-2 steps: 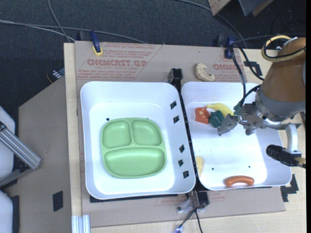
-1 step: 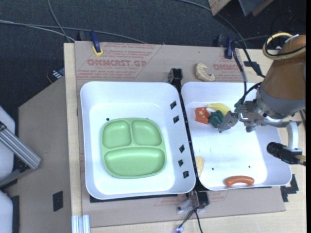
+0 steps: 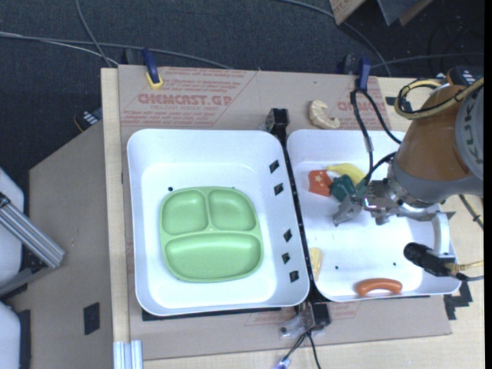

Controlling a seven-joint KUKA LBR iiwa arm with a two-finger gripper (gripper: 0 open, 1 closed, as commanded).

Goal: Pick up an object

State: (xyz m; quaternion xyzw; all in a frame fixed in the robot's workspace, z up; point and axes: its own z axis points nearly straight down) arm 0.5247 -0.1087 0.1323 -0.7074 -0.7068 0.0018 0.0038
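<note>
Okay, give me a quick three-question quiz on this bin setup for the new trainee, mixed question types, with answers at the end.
1. True or false: the green divided tray lies in the right bin.
2. Which lies nearest the front wall of the right bin? A) red block B) orange sausage-shaped piece C) yellow piece
3. Fill in: the beige piece lies on the cardboard, ______ the bins.

Key
1. False; it lies in the left bin.
2. B, the orange sausage-shaped piece; the red block and yellow piece lie towards the back, near the gripper.
3. Outside.
</note>
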